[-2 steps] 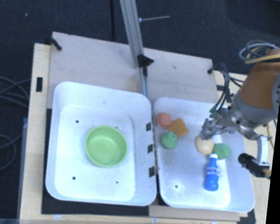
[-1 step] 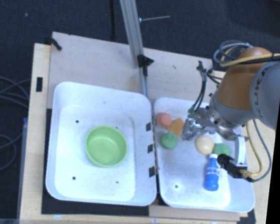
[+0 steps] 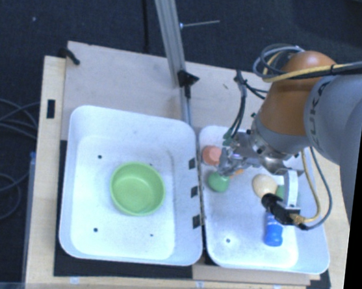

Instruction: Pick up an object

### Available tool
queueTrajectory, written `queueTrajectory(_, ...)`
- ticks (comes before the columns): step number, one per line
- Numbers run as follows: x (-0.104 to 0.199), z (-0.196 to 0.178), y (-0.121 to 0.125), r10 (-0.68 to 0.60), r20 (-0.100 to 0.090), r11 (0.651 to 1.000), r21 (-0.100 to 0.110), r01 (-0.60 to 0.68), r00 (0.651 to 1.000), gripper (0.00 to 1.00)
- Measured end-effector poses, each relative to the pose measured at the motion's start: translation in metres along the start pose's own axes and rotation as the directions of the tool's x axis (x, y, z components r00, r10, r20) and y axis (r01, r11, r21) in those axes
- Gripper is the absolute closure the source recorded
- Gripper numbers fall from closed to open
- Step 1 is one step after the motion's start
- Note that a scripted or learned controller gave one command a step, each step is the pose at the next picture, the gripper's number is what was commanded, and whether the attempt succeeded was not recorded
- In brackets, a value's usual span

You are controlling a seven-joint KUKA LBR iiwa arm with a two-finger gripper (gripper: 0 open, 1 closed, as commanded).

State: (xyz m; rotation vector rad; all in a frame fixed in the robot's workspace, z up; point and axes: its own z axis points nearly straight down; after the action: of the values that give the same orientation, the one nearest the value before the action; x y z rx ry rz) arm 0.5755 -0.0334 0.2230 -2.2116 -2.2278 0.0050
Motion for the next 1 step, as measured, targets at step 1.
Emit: queueTrajectory(1,0.0553,-0.0135,-0.0002,-0.001,0.000,1.000,0.000,0.001,1.000,1.00)
